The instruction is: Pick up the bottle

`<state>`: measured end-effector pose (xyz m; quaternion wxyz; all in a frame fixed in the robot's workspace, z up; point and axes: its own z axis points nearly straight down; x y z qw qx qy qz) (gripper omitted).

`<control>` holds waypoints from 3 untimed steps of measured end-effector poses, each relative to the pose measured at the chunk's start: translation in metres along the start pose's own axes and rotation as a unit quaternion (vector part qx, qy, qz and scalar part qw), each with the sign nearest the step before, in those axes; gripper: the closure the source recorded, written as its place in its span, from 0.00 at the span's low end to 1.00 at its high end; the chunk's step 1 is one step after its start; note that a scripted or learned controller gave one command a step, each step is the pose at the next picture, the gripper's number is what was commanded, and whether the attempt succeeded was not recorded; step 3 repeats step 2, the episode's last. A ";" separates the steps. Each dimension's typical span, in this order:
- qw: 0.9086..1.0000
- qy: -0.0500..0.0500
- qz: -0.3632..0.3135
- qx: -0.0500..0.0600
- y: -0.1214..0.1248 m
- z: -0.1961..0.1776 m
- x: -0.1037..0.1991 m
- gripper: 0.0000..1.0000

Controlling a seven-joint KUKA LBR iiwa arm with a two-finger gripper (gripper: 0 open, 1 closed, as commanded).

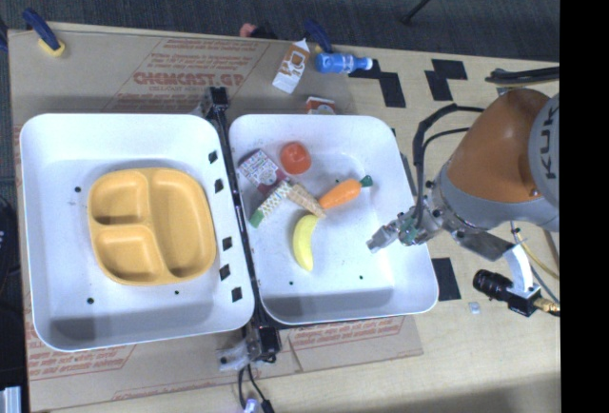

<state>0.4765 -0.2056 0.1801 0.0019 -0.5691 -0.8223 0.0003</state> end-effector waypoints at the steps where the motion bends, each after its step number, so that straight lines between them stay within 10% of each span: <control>1: 0.992 0.000 -0.125 0.000 -0.002 0.002 -0.005 1.00; 2: 0.968 -0.002 -0.252 -0.001 -0.002 -0.011 -0.005 1.00; 3: 0.968 -0.002 -0.252 -0.001 -0.002 -0.011 -0.005 1.00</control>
